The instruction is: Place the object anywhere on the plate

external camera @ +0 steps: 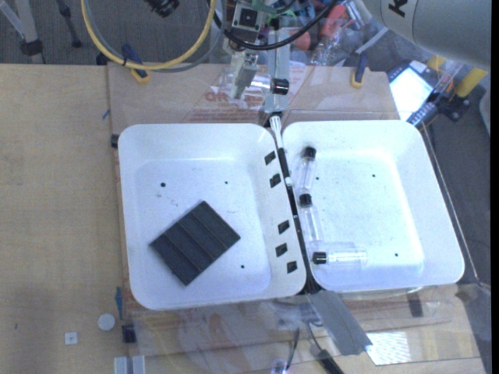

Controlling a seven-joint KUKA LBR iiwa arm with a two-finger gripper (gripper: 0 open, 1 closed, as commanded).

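A robotics lab: white bins (195,142) on a wooden bench (47,209); coiled yellow cable (148,57) behind

Chunky smooth grey rounded arm link (444,10) with big black lettering on it, plus black cables looping round the wrist end (257,6).

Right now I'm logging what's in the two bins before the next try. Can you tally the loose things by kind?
Dark grey ribbed plate, left bin: 1
Clear tubes with black caps, right bin: 3 (upper, middle, lower)
Total: 4
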